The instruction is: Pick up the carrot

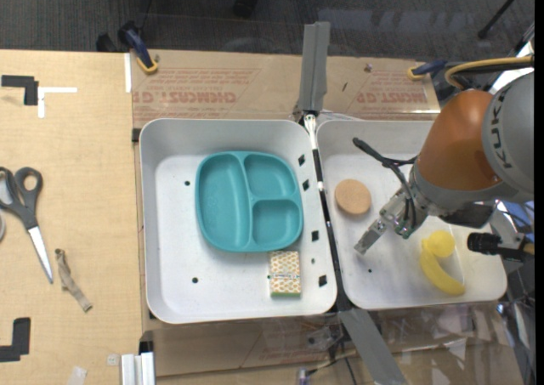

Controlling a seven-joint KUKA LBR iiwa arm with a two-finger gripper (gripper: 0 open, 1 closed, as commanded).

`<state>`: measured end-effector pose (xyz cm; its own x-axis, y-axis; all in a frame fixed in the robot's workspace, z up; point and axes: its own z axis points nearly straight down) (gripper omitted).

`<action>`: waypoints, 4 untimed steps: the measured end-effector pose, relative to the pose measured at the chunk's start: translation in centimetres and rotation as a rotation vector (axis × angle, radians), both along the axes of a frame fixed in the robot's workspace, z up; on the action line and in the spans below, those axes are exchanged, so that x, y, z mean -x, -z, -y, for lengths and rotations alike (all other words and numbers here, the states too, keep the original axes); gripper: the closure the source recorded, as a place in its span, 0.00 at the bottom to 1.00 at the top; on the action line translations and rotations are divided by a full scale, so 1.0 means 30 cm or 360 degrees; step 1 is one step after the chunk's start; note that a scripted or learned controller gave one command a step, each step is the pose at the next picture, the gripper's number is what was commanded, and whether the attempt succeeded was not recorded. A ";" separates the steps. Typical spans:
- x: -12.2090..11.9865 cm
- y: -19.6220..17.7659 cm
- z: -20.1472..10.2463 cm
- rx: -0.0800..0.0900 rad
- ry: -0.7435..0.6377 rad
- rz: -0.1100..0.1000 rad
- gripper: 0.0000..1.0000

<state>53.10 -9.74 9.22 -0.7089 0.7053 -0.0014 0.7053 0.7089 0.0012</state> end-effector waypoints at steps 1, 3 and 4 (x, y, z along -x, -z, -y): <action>-0.017 -0.332 -0.174 0.0002 0.0506 0.0000 0.00; 0.062 -0.403 0.159 0.0002 0.0757 -0.0004 0.00; 0.176 -0.052 0.384 -0.0001 0.0824 -0.0002 0.00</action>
